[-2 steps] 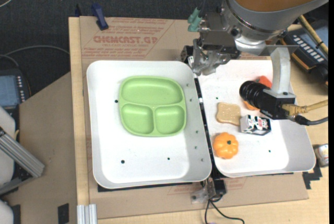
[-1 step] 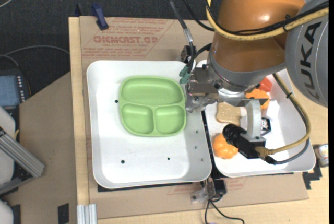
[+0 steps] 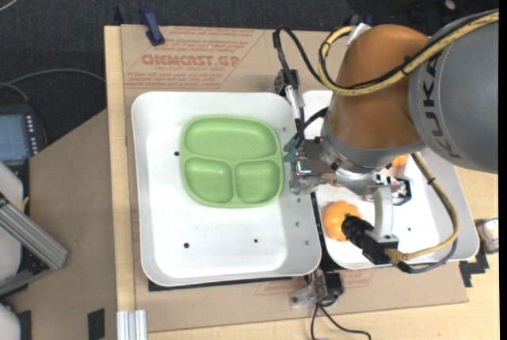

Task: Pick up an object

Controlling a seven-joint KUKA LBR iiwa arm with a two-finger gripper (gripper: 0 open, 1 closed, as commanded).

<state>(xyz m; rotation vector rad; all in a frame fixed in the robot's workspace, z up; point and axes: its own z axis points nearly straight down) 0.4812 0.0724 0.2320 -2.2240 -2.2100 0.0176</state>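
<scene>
Crowding is the main hazard here: the arm [image 3: 372,93] hangs low over the right bin [image 3: 445,213], with the tool [image 3: 306,166] close to the raised edge where the two bins meet, and whether it is wide or narrow I cannot tell, since the wrist covers it from above. The likeliest thing to pick, an orange ball [image 3: 337,217], lies in the right bin near its left wall, just beside the tool and partly under the robot's own parts. A round ball so close to a wall may roll aside if touched off-centre, or get wedged against the wall so that nothing can close around it. A descent slightly to the left could strike the bin edges instead of the ball. The green plate [image 3: 232,160], lying flat in the left bin [image 3: 158,196] with its right rim near that same edge, is wide and shallow and would probably slip from a grasp. Nothing appears to be held yet.
</scene>
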